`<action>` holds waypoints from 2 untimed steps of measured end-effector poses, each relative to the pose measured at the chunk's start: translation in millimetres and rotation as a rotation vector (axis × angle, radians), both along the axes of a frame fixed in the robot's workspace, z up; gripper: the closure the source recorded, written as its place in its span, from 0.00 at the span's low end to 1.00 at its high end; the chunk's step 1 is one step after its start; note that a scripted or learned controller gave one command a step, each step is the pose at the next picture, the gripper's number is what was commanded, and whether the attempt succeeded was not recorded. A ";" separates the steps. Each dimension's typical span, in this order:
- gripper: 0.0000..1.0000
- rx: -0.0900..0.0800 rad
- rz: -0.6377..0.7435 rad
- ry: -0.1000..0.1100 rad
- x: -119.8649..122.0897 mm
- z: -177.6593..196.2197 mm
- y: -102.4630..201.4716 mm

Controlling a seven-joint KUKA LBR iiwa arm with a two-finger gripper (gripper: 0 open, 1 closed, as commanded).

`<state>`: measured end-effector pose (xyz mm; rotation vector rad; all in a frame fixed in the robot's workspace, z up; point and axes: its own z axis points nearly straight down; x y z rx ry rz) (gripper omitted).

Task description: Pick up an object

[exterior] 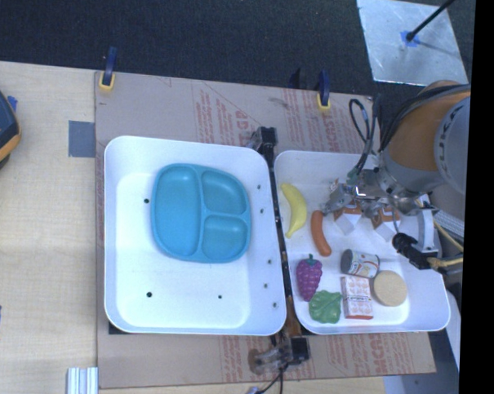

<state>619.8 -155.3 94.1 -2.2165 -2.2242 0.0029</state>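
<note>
The arm reaches in from the right and its gripper (359,207) hangs low over the upper part of the right bin (438,323); from here I cannot tell its state, nor whether it has anything. Nearest to it lies the sausage (320,234), just below and to the left, with the banana (294,208) beyond it near the bin's left wall. Further down sit the bunch of grapes (308,276), a green leafy piece (326,306), a small can (360,262), a little carton (357,297) and a round biscuit (390,288). The left bin (123,227) carries a blue divided plate (201,212).

The sausage looks the likeliest pick. I'd guess it is light, stiff toy plastic, smooth and apt to roll, so gripping across its narrow middle seems safest.
</note>
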 end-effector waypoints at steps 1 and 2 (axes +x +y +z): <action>0.00 0.005 0.004 0.001 37.2 -1.8 -12.2; 1.00 0.002 0.006 0.002 37.2 8.8 -13.6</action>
